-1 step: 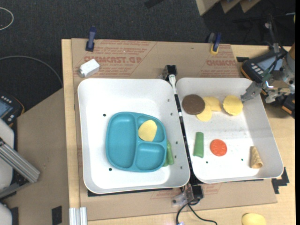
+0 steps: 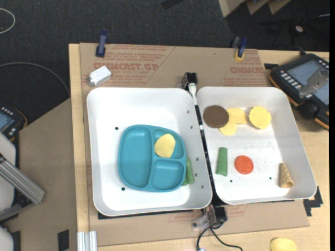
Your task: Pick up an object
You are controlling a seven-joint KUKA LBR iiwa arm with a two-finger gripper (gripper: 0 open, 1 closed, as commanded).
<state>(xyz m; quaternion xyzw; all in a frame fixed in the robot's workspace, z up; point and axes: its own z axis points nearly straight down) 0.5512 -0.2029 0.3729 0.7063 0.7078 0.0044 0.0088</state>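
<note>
The right bin (image 2: pixel 293 135) holds a brown round disc (image 2: pixel 215 116), two yellow pieces (image 2: pixel 234 121) beside it, a yellow ridged round piece (image 2: pixel 259 117), a green stick (image 2: pixel 222 161), a red-orange round piece (image 2: pixel 244 164) and a tan cone (image 2: pixel 285 175). In the left bin (image 2: pixel 104 119) lies a teal divided plate (image 2: pixel 152 157) with a yellow piece (image 2: pixel 165 146) in its upper right compartment. A green piece (image 2: pixel 189 172) lies against the plate's right edge.
Both bins sit on a cardboard sheet (image 2: pixel 157 61) held by blue clamps (image 2: pixel 101 43). A small white block (image 2: pixel 99 76) lies on the cardboard at the back left. A black controller (image 2: pixel 306 80) sits at the right. A yellow object (image 2: pixel 282 244) lies at the bottom right.
</note>
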